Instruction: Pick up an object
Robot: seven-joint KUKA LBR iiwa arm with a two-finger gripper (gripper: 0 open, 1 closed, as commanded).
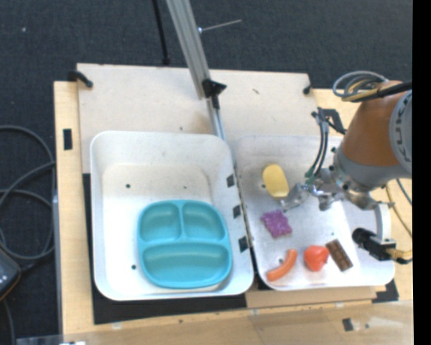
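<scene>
The gripper (pixel 296 197) hangs low over the middle of the right bin (pixel 302 152), and from this slanted view I cannot tell whether it is spread or pressed together; nothing is seen pinched in it. Just beside it, toward the bin's far-left part, lies a yellow object (pixel 276 180), close to the tip but whether touching is unclear. A little nearer the front edge sits a purple piece (pixel 276 223), and along the front edge lie an orange carrot-like piece (pixel 282 264), a red-orange object (pixel 315 257) and a brown block (pixel 338 255), the last two close together. The left bin (pixel 129 157) carries a teal divided tray (pixel 183 244) in its front half, well apart from the arm. By my judgement the step in hand is the approach over a target, most likely the yellow or purple piece. The next move calls for centring over one item, descending squarely, and closing without nudging it aside.
</scene>
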